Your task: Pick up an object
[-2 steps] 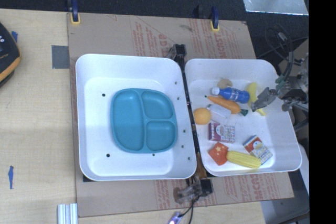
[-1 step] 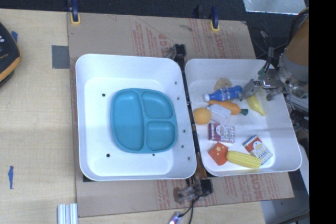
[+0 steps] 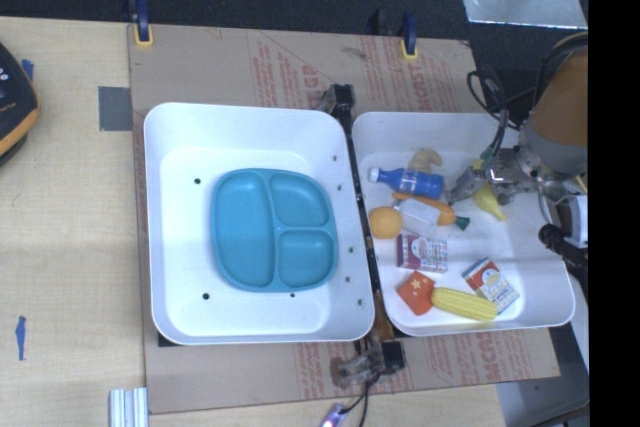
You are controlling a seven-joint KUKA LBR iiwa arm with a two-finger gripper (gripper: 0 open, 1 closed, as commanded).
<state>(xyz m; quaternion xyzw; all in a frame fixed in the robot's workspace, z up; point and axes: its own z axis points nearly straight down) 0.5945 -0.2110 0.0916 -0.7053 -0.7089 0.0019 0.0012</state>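
Nearest the lower edge of the camera view, a corn cob point(image 3: 463, 304) lies along the front wall of the right bin point(image 3: 545, 310), with a red carton point(image 3: 416, 292) at its left end and a small printed box point(image 3: 492, 284) just behind it. Further back sit a dark red packet point(image 3: 422, 253), an orange point(image 3: 384, 222), a pale carton point(image 3: 424, 212) and a blue bottle point(image 3: 410, 181) lying on its side. A yellow banana-like toy point(image 3: 489, 203) rests close under the gripper point(image 3: 487, 173), whose opening I cannot tell; nothing is visibly held. On the worktop point(image 3: 70, 245), the left bin point(image 3: 180, 315) holds a blue divided plate point(image 3: 274, 228).
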